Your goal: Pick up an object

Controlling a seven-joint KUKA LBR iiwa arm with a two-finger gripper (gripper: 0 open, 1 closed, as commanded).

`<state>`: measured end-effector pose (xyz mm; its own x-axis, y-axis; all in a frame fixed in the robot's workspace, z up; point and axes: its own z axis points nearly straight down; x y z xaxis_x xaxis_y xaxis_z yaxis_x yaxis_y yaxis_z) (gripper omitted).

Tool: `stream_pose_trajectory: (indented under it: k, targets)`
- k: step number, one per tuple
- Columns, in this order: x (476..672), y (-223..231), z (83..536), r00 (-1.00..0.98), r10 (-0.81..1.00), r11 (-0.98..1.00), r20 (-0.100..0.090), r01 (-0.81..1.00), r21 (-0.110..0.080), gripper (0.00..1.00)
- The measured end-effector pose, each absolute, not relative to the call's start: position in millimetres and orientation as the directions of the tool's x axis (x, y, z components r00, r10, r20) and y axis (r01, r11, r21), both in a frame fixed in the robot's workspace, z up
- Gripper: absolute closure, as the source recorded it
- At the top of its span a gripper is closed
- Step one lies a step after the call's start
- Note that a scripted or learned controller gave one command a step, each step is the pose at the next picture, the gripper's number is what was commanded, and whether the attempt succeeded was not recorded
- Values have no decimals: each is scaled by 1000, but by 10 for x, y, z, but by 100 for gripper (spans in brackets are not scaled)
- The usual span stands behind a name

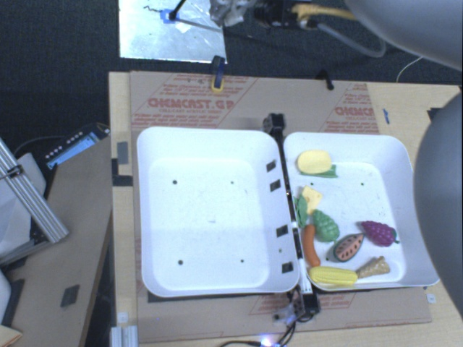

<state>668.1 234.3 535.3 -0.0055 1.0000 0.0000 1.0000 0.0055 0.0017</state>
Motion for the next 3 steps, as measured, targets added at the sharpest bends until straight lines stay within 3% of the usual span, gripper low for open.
stream_pose_trajectory:
  k: [3]
  targets:
    - [6681, 2343, 5353, -5, 1000, 5, 0, 1000, 2, 100]
